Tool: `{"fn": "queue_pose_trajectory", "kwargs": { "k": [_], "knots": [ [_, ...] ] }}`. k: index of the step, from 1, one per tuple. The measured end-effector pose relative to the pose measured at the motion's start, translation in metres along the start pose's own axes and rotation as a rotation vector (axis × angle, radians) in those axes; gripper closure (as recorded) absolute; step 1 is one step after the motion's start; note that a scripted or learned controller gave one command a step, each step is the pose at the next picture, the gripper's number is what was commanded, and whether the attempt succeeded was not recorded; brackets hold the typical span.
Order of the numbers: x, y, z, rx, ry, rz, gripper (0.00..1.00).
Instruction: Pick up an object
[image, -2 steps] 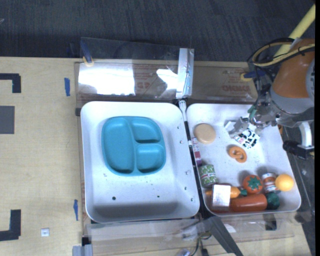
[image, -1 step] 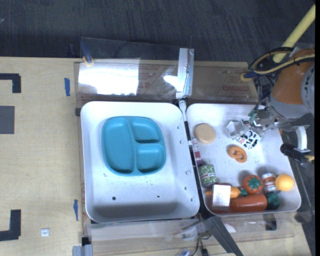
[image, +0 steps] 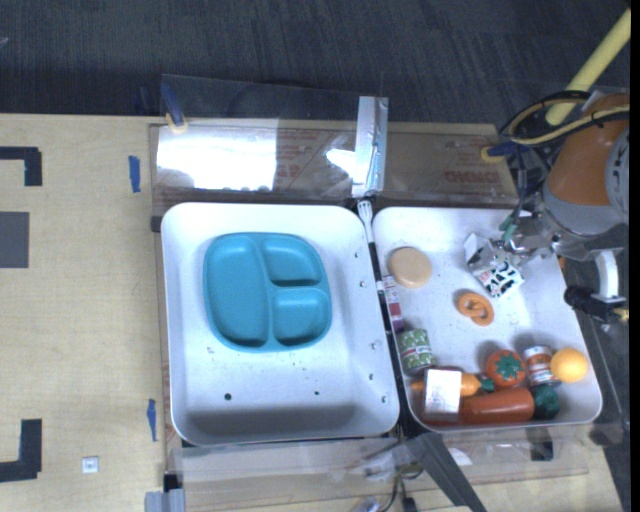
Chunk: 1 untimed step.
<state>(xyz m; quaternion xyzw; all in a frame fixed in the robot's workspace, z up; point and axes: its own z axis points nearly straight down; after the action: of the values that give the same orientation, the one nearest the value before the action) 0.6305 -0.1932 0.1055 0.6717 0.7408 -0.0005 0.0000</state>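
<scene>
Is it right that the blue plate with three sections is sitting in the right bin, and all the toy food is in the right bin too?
Not quite. The camera view shows the blue plate in the left bin, by itself. The toy food, like the tomato and the round cookie, is in the right bin, as you said.
</scene>
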Motion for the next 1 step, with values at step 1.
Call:
{"fn": "queue_pose_trajectory", "kwargs": {
  "k": [1],
  "knots": [
    [0.0042, 0.0210, 0.0129, 0.086, 0.013, 0.317, 1.00]
  ]
}}
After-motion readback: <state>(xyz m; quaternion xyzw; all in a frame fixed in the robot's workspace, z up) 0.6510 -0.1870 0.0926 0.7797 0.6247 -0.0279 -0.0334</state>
